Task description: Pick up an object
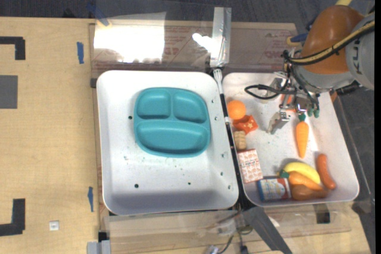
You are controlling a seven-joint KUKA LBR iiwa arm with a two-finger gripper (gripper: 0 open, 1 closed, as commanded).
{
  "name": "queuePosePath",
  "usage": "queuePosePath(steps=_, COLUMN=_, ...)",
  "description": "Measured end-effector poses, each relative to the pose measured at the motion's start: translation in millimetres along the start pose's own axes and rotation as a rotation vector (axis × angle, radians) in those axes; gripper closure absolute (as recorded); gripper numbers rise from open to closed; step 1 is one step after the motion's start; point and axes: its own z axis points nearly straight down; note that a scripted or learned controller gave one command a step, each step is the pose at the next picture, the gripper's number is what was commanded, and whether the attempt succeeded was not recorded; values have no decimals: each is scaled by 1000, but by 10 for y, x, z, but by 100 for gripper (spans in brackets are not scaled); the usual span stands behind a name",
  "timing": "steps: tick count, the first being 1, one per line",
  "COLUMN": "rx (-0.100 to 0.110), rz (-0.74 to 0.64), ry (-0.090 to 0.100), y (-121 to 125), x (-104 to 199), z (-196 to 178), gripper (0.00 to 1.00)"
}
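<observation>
Orange shows twice in the right bin: a round orange fruit at its left edge and a carrot lying lengthwise near its middle, its green top toward the far side. The gripper hangs low over the far half of this bin, just left of the carrot's top, and nothing can be seen between its fingers; whether they stand wide or narrow I cannot tell, since cables and the wrist crowd them.

This looks like the approach step, with no object yet chosen for certain. The carrot is the closest candidate. The next move would call for a small shift to the right, so the fingers straddle the carrot across its width, then a straight descent and a close.

The arm comes in from the right and far side, its orange band above the wrist, which points steeply down into the bin.

Toward the near right corner lie a banana, a sausage and a small can. The left bin holds a teal divided plate.
</observation>
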Motion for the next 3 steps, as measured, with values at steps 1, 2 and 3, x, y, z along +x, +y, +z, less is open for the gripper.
queuePosePath(steps=1, rx=2, rz=-1, ry=0, y=-364, x=665, z=119, gripper=0)
queuePosePath(steps=2, rx=4, rz=-4, ry=-16, y=-352, x=614, z=-27, gripper=100)
queuePosePath(steps=3, rx=-4, rz=-50, ry=-7, y=632, x=219, z=-906, gripper=100)
